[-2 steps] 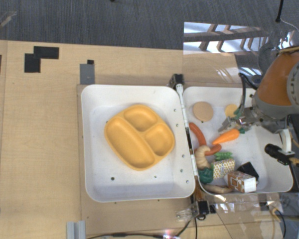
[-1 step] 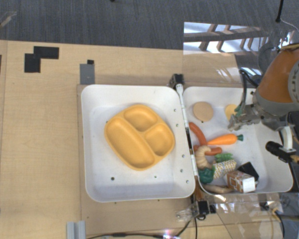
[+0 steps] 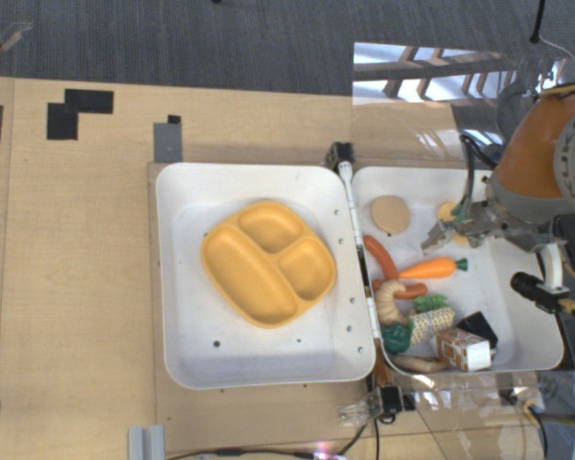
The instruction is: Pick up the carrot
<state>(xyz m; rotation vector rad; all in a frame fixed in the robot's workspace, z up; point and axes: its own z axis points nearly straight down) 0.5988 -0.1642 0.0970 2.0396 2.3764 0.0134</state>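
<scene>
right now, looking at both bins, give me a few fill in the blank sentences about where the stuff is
1. The yellow divided plate lies in the ____ bin of the camera view.
2. The carrot lies in the ____ bin of the camera view.
3. The plate has ____ compartments.
4. The gripper hangs over the right bin, just above the ____.

Missing words: left; right; three; carrot

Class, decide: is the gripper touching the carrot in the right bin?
Apart. The camera view shows white bin floor between the gripper and the carrot, which lies below it.
</scene>
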